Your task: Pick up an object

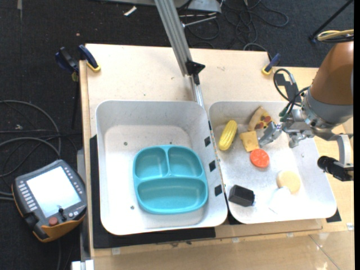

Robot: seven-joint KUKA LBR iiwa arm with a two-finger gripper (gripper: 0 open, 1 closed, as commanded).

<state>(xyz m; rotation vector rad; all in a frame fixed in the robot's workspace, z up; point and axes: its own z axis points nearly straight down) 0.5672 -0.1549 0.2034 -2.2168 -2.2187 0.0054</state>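
Hovering at the right bin's (315, 201) far side; gripper (270, 135) jaws apart, nothing held; best lowered squarely over the orange disc (259, 158).

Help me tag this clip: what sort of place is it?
Probably a robotics lab: an arm reaches over two white bins holding toy food, a control pendant lies on the dark carpet, and cables trail behind.

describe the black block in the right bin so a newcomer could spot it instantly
Look at the right bin, the one without the blue tray. Go to its near left corner, by the wall shared with the other bin. The black block lies there, the only dark, boxy item among yellow, orange and pale pieces.
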